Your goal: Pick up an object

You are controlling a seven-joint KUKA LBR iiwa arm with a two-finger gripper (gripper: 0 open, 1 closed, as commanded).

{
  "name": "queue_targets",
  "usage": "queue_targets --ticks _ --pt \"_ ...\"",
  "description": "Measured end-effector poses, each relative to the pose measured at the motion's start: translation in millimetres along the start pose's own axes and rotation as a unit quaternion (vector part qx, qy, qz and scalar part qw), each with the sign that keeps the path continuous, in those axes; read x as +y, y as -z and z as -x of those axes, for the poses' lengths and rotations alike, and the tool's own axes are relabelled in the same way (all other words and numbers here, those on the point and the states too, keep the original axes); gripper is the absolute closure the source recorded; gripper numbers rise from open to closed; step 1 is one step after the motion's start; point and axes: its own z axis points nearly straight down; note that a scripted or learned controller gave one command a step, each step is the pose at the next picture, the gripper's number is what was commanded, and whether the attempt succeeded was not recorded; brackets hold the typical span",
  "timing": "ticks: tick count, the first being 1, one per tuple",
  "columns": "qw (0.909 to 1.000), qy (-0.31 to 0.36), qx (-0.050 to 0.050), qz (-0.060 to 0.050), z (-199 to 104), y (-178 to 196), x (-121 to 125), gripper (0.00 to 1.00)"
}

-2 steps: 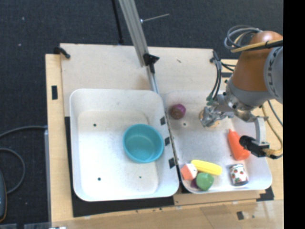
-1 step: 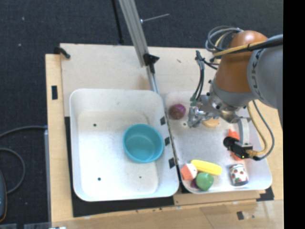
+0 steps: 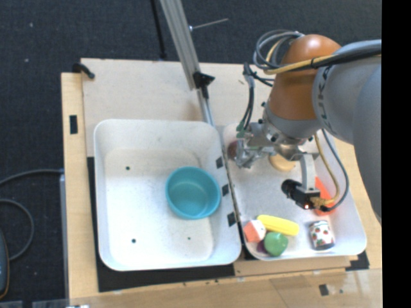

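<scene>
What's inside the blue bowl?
Nothing that I can see. The blue bowl sits in the left bin and shows just its own smooth blue bottom. The bit of bin floor under the bowl is covered, so I can't see that.

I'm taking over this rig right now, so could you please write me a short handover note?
Gripper: low over the far left corner of the right bin, beside the divider; no object seen in it.
Things: blue bowl in the left bin; yellow piece, green piece, orange block and small patterned can along the right bin's near edge.
Done: nothing picked yet.
Left: grasp and lift one object.
</scene>
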Motion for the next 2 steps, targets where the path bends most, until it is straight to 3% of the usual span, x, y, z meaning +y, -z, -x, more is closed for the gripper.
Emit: queue_targets --ticks 2 --pt "1.0000 0.000 0.000 0.000 -97.1 -9.0 15.9 1.00"
